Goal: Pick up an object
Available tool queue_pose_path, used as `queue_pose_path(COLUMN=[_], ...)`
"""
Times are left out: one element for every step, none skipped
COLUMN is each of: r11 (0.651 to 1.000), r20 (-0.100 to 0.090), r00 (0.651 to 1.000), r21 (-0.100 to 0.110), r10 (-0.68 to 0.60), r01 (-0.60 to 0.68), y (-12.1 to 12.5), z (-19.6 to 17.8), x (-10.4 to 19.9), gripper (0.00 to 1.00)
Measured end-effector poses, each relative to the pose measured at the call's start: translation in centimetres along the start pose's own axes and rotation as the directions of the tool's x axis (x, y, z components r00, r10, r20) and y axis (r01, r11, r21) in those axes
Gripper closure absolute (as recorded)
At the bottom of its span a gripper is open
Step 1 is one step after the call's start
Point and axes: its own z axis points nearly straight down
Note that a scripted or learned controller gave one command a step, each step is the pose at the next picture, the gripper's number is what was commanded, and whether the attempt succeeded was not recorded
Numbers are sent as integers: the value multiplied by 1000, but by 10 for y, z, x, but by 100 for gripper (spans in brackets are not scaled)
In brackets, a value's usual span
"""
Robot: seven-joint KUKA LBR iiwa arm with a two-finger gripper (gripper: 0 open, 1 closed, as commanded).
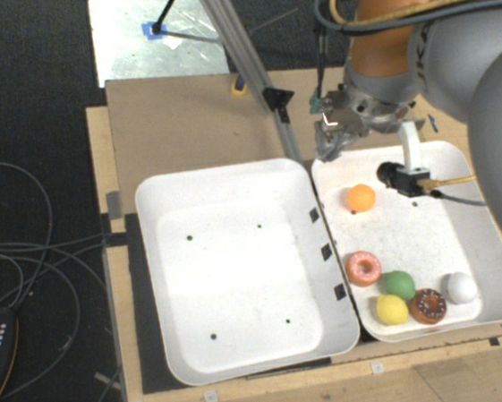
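Note:
An orange ball (360, 197) lies in the upper part of the right bin (485, 241). Along that bin's front sit a pink frosted donut (363, 268), a green ball (398, 284), a yellow ball (391, 309), a chocolate donut (428, 306) and a white ball (461, 288). My gripper (330, 144) hangs over the right bin's back left corner, up and left of the orange ball, with nothing seen held in it.
The left bin (241, 269) stands beside the right one, with black clips (326, 250) along the shared edge. A grey metal pole (248, 56) slants down to the bench behind the bins, close to the gripper's left.

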Motion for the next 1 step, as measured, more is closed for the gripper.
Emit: queue_pose_path(r11=[1000], r20=[-1], r00=[1000], r21=[1], r10=[0], r01=[0], y=[5], z=[-5], x=[56], gripper=[100])
